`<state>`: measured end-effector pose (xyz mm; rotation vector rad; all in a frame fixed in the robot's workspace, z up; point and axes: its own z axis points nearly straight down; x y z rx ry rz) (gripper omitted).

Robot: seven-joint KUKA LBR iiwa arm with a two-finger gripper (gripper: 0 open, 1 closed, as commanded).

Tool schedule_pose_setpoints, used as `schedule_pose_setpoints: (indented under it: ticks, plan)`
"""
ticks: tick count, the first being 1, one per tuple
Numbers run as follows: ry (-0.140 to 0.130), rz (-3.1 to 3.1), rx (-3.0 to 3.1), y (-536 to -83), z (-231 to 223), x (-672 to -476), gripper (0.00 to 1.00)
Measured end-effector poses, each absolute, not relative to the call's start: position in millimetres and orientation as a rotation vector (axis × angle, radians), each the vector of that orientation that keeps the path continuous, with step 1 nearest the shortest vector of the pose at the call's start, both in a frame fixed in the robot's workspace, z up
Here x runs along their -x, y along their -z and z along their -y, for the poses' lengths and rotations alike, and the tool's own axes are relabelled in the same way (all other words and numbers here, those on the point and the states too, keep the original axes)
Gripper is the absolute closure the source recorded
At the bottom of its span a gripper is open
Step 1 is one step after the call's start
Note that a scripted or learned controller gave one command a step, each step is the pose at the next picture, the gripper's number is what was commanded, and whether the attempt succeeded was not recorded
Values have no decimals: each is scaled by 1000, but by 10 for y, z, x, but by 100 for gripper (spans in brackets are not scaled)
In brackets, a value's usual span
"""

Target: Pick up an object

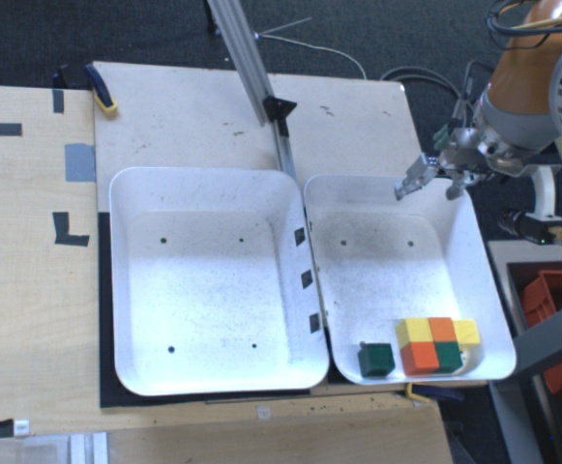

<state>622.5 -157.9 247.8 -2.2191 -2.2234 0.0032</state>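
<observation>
In the right bin, near its front edge, lies a small dark green block. Beside it to the right sits a cluster of yellow, orange and green cubes. My gripper hangs open over the far right rim of that bin, well back from the blocks, with nothing between its fingers.
The left bin stands beside the right one, with a row of dark clips on the wall between them. A slanted metal rail crosses the bench behind the bins. A yellow and blue clamp lies at the far left.
</observation>
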Motion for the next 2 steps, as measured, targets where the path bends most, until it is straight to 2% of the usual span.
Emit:
schedule_pose_setpoints:
  ticks: [1,2]
  plan:
    - [-7,2216,2219,-2153,1484,-5062,0]
    - [-1,2222,2219,-2164,1479,-5091,0]
